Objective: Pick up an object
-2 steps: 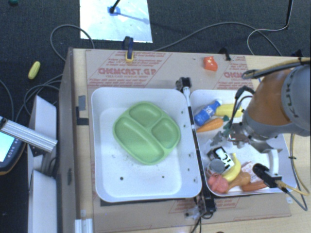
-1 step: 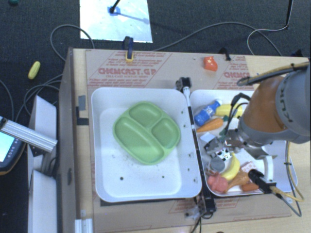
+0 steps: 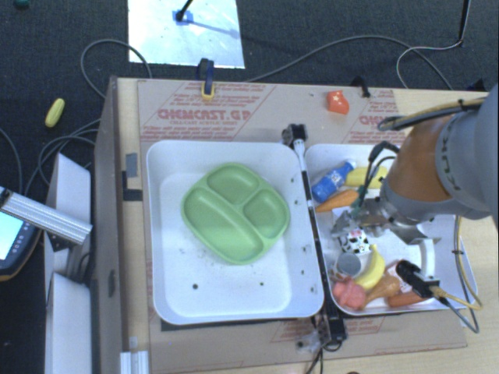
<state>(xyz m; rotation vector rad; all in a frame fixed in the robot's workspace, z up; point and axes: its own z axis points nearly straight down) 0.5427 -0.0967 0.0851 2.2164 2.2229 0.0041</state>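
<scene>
The pincer [image 3: 352, 226] hangs low in the right bin [image 3: 452, 232]; whether it grips anything cannot be told. Directly beneath lies a black-and-white spotted toy [image 3: 357, 243], a banana [image 3: 373, 269] just past it, an orange carrot [image 3: 337, 200] and blue bottle [image 3: 330, 179] behind. Well left, a green divided plate [image 3: 235, 212] fills the other bin [image 3: 179, 287].

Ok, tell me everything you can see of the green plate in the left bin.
The green plate is a pale green divided tray, plastic by the look of it, with rounded corners and three sunken sections: one long one and two smaller ones. It lies flat and right way up on the floor of the left bin, turned at a slant to the bin's walls and sitting toward the upper middle. Nothing lies in it or rests on it, and the arm is over the other bin.
</scene>
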